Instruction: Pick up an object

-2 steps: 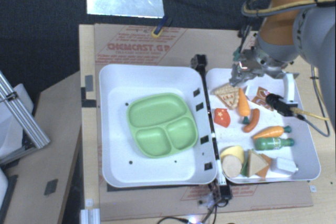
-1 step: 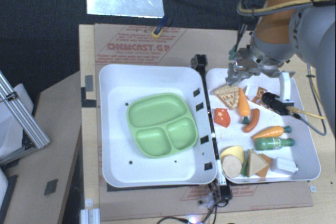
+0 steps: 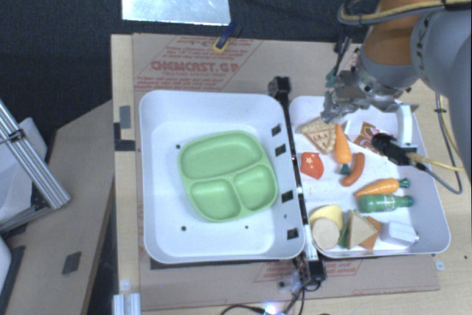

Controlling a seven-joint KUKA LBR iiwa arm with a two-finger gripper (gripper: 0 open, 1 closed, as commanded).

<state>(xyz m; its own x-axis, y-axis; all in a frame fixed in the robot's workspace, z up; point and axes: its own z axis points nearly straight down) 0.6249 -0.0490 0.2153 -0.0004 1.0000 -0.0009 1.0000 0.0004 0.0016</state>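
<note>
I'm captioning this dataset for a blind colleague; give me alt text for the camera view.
A grey robot arm's gripper hangs over the top of the right white bin, just above a toy bread slice and a carrot among scattered toy foods. The left white bin holds a green divided plate.

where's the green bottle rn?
The green bottle lies on its side in the right bin, near its right wall, just below a carrot.
</note>
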